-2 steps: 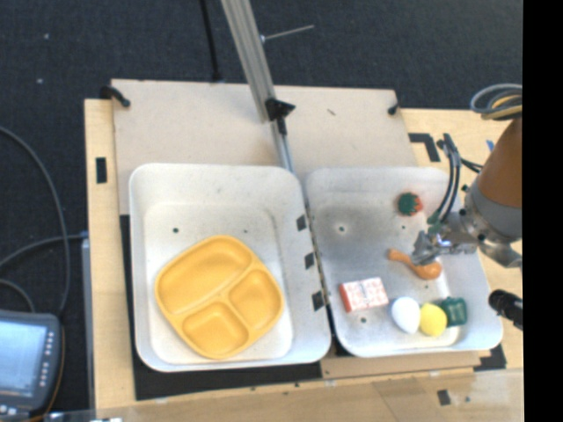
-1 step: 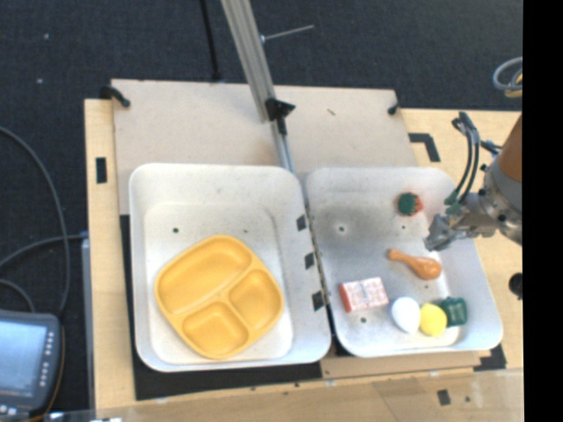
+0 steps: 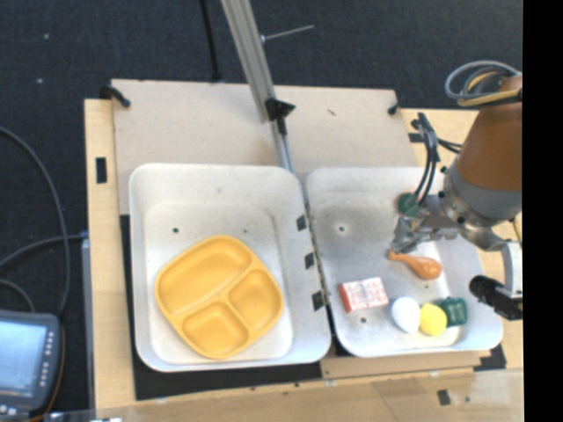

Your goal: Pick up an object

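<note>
Orange drumstick-shaped toy (image 3: pixel 417 263) lies just below the gripper (image 3: pixel 407 234).

Floor (image 3: pixel 106 25): dark carpet, flecked, all round the worktop. Worktop (image 3: pixel 202 130): pale wood board, lighter panel on top, black clips at its far corners. Mast (image 3: pixel 248 42): grey metal rail, slanting up from the worktop's middle past the top edge. Cables (image 3: pixel 35 209): black, looping over the floor at left. Screen (image 3: pixel 26 363): grey unit at lower left corner. Light: even, soft.
</note>
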You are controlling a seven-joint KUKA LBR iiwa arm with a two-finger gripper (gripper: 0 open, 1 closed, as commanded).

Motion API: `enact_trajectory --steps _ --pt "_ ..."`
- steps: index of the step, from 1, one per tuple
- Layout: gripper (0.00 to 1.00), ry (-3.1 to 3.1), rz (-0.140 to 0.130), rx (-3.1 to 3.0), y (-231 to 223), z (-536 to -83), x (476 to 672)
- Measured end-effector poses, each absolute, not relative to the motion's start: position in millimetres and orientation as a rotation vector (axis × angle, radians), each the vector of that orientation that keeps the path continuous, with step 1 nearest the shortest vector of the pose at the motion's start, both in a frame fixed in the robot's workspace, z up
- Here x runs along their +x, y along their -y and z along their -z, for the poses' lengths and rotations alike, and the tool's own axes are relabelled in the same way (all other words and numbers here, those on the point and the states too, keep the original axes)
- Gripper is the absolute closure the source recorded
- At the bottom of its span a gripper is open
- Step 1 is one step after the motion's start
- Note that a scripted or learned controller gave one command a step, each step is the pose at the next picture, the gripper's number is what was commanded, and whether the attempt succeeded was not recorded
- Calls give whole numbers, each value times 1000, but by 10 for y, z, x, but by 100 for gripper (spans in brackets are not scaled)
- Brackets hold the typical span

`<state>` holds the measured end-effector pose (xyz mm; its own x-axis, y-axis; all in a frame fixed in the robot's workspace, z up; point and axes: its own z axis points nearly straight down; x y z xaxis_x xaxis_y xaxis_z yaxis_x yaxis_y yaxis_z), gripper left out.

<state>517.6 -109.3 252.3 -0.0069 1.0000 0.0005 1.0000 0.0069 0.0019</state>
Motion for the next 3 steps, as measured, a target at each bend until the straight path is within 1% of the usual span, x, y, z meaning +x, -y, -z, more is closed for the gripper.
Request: enact_trajectory --steps 1,2,3 --pt "100 -2230 -5 2211 571 -2597 5184" --pt "100 -2231 0 2215 14 -2455 5270" --pt "100 -2231 -1 2215 -475 -2388 5233"
